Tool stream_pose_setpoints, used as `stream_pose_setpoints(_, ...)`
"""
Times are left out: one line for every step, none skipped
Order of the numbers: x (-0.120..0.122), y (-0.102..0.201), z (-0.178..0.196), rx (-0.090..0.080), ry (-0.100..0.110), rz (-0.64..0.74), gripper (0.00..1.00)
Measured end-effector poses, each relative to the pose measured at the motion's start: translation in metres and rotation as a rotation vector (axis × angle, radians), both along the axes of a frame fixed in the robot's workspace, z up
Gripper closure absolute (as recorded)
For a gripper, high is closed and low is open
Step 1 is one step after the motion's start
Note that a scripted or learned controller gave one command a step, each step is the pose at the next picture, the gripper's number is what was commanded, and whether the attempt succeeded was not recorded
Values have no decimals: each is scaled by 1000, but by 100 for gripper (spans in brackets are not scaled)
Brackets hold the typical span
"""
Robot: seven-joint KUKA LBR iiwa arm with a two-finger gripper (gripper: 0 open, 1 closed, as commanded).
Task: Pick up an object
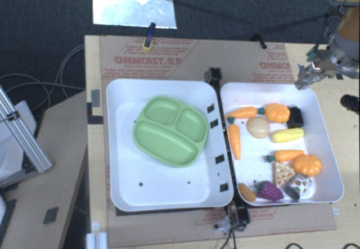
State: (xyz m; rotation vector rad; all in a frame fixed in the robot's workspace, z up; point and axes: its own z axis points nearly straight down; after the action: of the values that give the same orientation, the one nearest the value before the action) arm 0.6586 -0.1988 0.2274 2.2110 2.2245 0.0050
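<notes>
Gripper point(306, 78) hangs above the right bin's point(332, 146) far right corner, nothing between its fingers; grip state undeterminable. Toy food point(259, 127) lies loose inside, untouched, awaiting selection.

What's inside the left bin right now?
The left bin holds one green divided plate, its three compartments bare. Whatever bin floor lies beneath the plate is covered.

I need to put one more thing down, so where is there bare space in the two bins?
Left bin: bare floor all around the green divided plate, widest below it. Right bin: crowded with toy food; only a small patch between the upright carrot and the lower carrot.
</notes>
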Motion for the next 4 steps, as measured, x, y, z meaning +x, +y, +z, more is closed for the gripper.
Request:
stream_pose_setpoints(-18,57,8,3,4,3,100)
stream_pose_setpoints(-35,111,16,3,5,3,100)
stream_pose_setpoints(-53,165,-1,4,7,3,100)
stream_pose_setpoints(-80,216,-6,4,8,3,100)
